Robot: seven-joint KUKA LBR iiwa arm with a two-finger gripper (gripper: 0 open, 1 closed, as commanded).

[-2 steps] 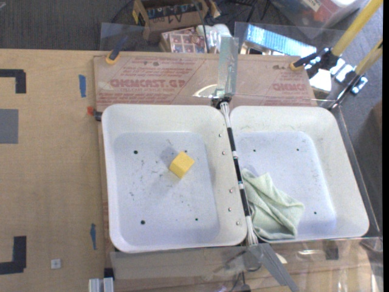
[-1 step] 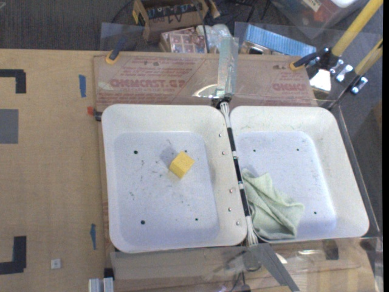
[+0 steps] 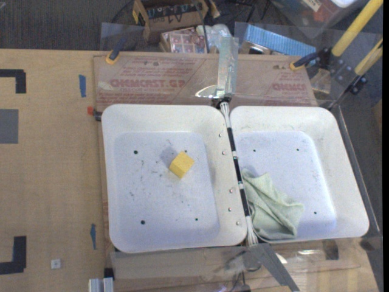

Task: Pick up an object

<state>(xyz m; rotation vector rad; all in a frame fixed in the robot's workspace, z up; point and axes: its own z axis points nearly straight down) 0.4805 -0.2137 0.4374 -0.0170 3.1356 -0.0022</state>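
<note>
A small yellow block (image 3: 181,164) lies near the middle of the left white bin (image 3: 121,224). A crumpled pale green cloth (image 3: 271,207) rests in the right white bin (image 3: 340,163), at its front left corner, against the divider between the two bins.
A cable and a row of fasteners run along the seam (image 3: 232,163) between the bins. A clear plastic sheet (image 3: 206,81) with a metal strip lies behind the bins. Clutter and yellow poles (image 3: 358,20) stand at the back right.
</note>
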